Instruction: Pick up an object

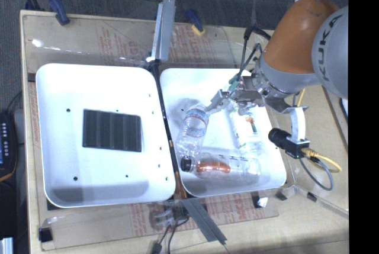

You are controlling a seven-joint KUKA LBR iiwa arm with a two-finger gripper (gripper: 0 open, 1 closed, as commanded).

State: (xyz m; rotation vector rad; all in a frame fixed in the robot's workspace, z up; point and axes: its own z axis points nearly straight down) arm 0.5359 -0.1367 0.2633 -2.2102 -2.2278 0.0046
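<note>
Arm: we reach in from the right, our gripper (214,102) low over the right bin (172,84).
Claw: we can't tell whether it is apart or together.
Nearest target: a clear plastic bottle (192,128) lies just beside the tip, toward the bin's near-left.
Long axis: it runs from the far end by the tip down toward the near wall, slightly slanted.
Others: a bottle with copper contents (222,166) lies crosswise along the near wall; a small tube (244,128) sits under the wrist.
Left bin (53,87): a dark ribbed tray (112,130), well apart.

Three clear plastic bottles (193,128) lying in right bin (172,84).
</note>
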